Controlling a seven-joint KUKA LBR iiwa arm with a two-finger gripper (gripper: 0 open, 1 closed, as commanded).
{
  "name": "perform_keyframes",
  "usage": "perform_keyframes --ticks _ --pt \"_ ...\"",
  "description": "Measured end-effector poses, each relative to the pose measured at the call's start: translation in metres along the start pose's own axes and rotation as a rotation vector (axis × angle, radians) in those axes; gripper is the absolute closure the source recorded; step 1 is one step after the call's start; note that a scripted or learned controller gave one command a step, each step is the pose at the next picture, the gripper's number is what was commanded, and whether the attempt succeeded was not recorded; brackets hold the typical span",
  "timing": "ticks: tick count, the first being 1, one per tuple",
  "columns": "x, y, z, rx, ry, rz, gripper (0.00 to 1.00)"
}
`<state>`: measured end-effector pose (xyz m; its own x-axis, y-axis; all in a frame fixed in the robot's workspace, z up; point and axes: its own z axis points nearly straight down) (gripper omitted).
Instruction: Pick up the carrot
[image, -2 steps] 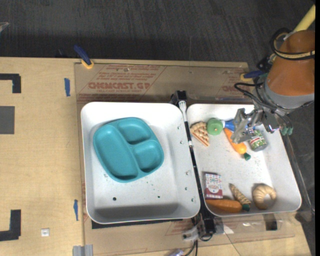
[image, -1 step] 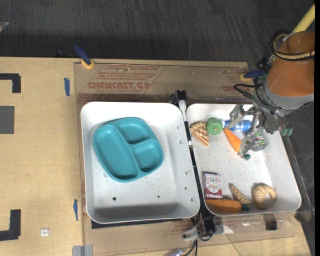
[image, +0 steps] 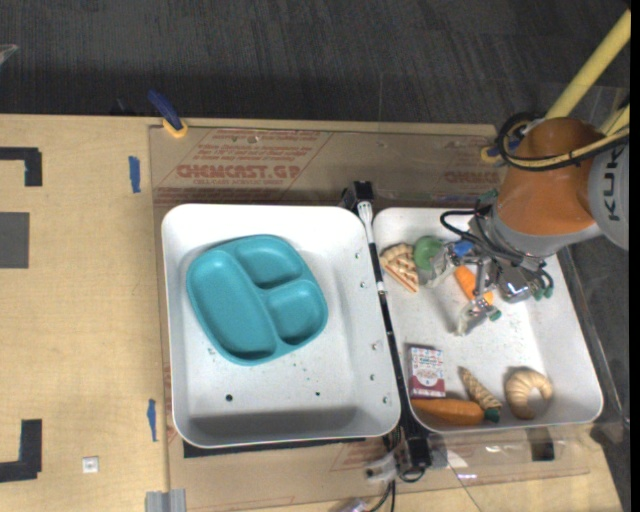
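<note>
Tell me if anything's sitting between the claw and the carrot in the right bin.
Nothing visible does. The claw hangs right beside the carrot in the upper part of the right bin. A green piece and a waffle lie beyond the carrot, on the side away from the claw.

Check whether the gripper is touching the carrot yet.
Cannot tell. In the camera view the gripper sits right beside the carrot, and the arm's wrist overlaps them, hiding any contact or gap.

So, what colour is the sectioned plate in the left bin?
The sectioned plate is teal blue, plain and unpatterned, seen clearly in the camera view against the white left bin.
</note>
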<state>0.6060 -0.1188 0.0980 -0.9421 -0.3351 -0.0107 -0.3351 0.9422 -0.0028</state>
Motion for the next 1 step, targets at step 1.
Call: perform_keyframes --ticks 1 --pt "-0.0033 0.0007 -0.0116 0.002 -0.009 -0.001 1.00"
